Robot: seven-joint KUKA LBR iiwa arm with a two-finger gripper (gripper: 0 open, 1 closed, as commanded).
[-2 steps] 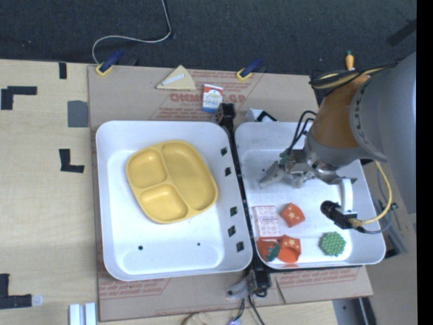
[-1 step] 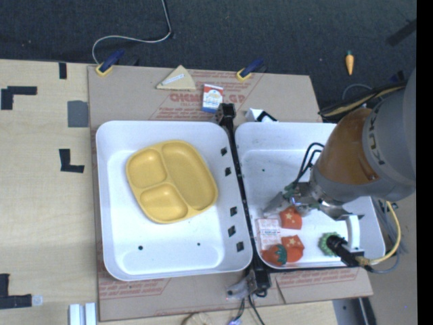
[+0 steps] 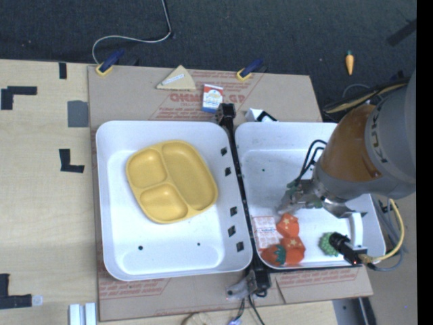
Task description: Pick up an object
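hovering over a glossy red-orange toy, the gripper; its grip state can't be told.

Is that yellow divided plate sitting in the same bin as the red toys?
No, the yellow plate lies in the left bin; the red toys are in the right bin.

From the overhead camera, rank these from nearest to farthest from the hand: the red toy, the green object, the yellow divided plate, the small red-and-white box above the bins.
From the hand:
1. red toy, just below it in the right bin.
2. green object, lower right in the same bin.
3. yellow divided plate, in the left bin.
4. small red-and-white box, on the cardboard above the bins.
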